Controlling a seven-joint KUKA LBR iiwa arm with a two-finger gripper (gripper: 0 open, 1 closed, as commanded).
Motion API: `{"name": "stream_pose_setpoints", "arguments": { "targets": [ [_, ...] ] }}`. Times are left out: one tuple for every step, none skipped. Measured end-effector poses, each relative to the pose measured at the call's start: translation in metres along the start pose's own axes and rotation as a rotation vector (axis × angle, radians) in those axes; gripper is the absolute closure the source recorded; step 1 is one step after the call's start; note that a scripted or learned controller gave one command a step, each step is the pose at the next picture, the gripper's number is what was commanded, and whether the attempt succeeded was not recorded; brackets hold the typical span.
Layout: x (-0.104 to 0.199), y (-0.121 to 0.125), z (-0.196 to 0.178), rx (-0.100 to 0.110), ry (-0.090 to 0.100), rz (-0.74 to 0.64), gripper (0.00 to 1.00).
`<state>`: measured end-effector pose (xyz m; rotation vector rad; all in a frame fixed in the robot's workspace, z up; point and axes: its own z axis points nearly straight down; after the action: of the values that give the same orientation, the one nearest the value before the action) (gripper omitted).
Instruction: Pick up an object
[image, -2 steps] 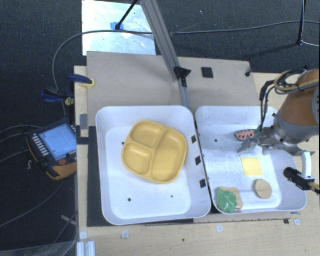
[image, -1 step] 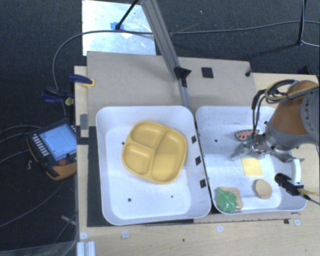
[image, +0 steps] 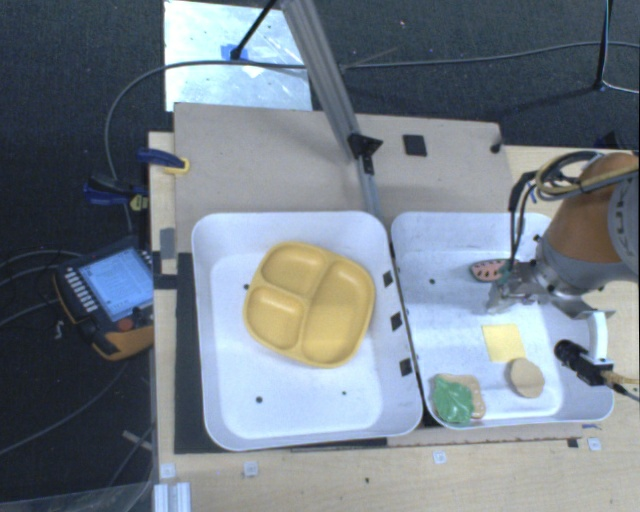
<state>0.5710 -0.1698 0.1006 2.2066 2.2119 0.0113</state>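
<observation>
My gripper (image: 508, 291) hangs low over the upper middle of the right bin (image: 440, 240), below the orange-banded arm (image: 590, 225). A small red slice with a green rim (image: 487, 269) lies just to its upper left, close to or touching it. A flat yellow square (image: 503, 342) lies a little below the gripper. Near the bin's front edge rest a round tan disc (image: 525, 378) and a green and tan lump (image: 457, 398). Nothing shows as held.
The left bin (image: 225, 400) holds a yellow divided plate (image: 310, 302). A grey pole (image: 335, 95) slants down to the back edge between the bins. Cables loop beside the arm at the right. A handheld pendant (image: 108, 290) lies off the bench at left.
</observation>
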Motion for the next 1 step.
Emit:
{"name": "stream_pose_setpoints", "arguments": {
  "targets": [
    [-0.0076,0.0076,-0.0602,0.011,0.005,-0.002,1.00]
  ]
}}
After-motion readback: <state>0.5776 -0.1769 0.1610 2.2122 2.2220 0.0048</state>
